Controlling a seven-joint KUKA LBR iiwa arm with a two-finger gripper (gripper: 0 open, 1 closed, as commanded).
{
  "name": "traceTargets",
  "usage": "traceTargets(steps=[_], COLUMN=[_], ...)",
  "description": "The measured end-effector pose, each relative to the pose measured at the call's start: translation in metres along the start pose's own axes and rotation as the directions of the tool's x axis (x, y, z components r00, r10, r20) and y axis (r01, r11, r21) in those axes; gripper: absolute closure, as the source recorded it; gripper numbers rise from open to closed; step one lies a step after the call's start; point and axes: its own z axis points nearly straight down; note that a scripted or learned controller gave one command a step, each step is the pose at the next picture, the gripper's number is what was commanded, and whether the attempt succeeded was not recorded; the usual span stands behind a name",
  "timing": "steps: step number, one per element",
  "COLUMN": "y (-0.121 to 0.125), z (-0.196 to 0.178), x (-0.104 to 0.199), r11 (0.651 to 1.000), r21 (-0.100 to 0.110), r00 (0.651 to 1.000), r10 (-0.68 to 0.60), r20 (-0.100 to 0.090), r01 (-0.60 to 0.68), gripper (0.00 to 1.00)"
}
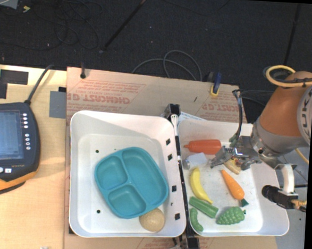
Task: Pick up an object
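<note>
Bench seen from above, bearing two shallow white bins side by side. The left bin carries a teal divided tray near its middle, with a beige rounded object touching the tray's near corner beside the bin's near edge. The right bin carries the graspable objects: a red sausage-like piece near the far edge, a pale blue-grey block just below it by the left wall, a yellow banana lying lengthwise near that wall, an orange carrot near the middle, and two green pods and a knobbly green bunch along the near edge. The arm is seen entering from the right, over the bin's far right part. The gripper is held low above the bin floor between the red piece and the carrot top; whether its fingers are apart or together cannot be told, and nothing is seen clamped. Bare floor is left in the near right corner and between banana and carrot. A black tablet rests at the bench's left edge, well apart from the bins.
</note>
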Motion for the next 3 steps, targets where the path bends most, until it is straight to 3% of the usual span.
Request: traceTargets(steps=[1,2,3], y=[0.027,0.027,0.055], z=[0.114,0.098,0.023], x=[-0.073,-0.071,-0.023], r11=[1.0,1.0,1.0], r21=[-0.001,-0.002,-0.012], r00=[1.0,1.0,1.0], r10=[0.002,-0.003,-0.006], r20=[0.002,-0.001,0.001], r01=[-0.002,0.003,0.006], gripper=[0.0,1.0,1.0])
